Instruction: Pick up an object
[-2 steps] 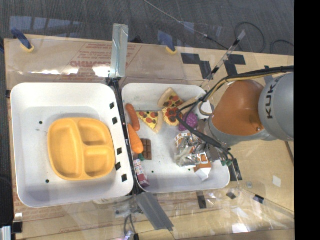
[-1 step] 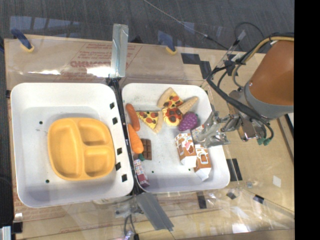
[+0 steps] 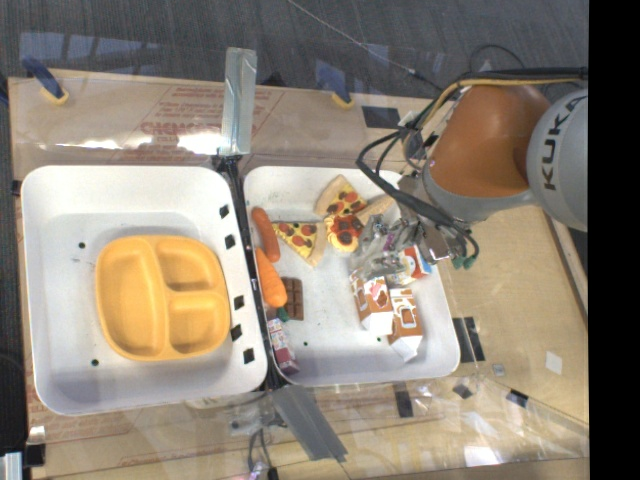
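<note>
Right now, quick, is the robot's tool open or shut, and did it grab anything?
Tool: cannot be told. It is low in the right white bin, among the toy pizza slices and small cartons; no grab is visible.

Even, fairly bright overhead light, soft shadows only. Glare streaks on the clear plastic sheet (image 3: 150, 128) behind the left bin (image 3: 50, 198), more reflections along the front edge of the worktop (image 3: 500, 408). White bins slightly washed out. Overall low resolution, mildly soft; small items under the arm (image 3: 490, 148) are mushy. Yellow tray (image 3: 160, 293) reads cleanly.
</note>
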Available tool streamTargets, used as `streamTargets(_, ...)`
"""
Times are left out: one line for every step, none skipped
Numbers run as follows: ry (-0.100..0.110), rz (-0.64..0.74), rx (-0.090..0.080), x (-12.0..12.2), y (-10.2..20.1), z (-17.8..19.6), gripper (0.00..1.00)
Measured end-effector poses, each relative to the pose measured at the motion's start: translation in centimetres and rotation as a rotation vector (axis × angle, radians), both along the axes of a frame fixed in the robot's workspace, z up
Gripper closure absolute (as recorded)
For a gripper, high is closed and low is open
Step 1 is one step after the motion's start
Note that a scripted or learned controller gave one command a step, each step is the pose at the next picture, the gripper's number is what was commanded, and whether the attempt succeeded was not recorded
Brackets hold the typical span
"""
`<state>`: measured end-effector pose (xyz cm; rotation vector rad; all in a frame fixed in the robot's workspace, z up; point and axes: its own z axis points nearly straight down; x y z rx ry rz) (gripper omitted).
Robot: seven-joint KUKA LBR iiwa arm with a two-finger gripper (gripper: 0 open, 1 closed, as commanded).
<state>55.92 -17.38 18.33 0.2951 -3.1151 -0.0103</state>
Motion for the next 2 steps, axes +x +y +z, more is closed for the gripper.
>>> streamTargets(-0.002,-0.004,-0.001,-7.0,1.4,-8.8,1.0)
streamTargets(-0.016,-0.125,-0.007,-2.9,6.3,10.6,1.0)
